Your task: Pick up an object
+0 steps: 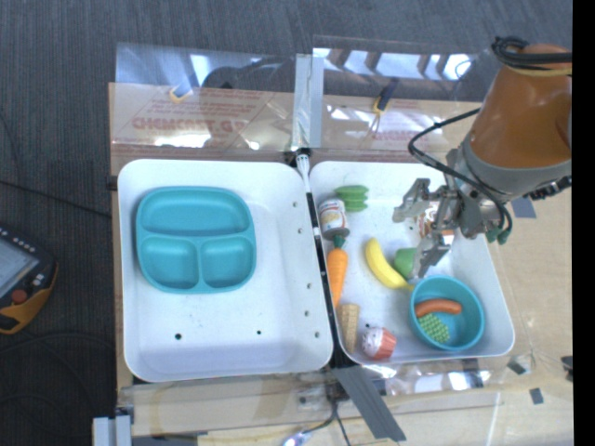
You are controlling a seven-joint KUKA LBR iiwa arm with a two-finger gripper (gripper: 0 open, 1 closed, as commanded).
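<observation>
Landmark: smooth curved yellow banana (382, 263) in right bin (483, 249), long axis running upper-left to lower-right. Glossy carrot (337, 269) just left of banana, upright, tip toward ribbed cone (347, 319). Round blue bowl (447, 313) lower right of banana. Gripper (426, 230) just right of banana, above it, spread wide, nothing between metal fingers (410, 201). Grey arm (521, 119) slants in from upper right

The divided tray (195, 238) lies in the left bin (186, 351). In the right bin (502, 328), the can (333, 219), carrot (337, 269) and cone (347, 320) line the left wall, the banana (380, 264) lies mid-bin, and the bowl (447, 312) sits at the near right corner
</observation>
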